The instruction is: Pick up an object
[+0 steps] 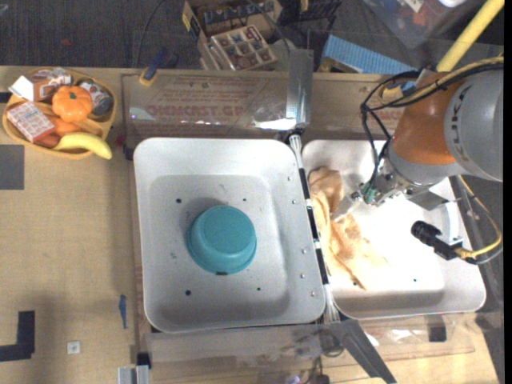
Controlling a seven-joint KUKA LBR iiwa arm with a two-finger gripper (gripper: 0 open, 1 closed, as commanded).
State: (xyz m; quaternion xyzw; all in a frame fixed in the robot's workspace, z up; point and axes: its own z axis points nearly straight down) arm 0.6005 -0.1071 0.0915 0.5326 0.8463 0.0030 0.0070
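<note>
Cloth (pixel 342 234): crumpled along right bin's (pixel 448 294) left wall.
Gripper (pixel 352 205): mine, perhaps touching cloth; jaw state indiscernible.
Advice: pinch a raised fold.

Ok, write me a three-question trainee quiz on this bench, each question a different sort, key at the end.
1. True or false: the teal bowl sits upside down in the left bin.
2. Which bin holds the tan cloth? A) left bin B) right bin C) neither
3. Fill in: the end effector hangs over the ____ edge of the cloth.

Key: 1 true. 2 B, crumpled along that bin's left wall. 3 upper right; whether it grips the cloth cannot be told.
</note>
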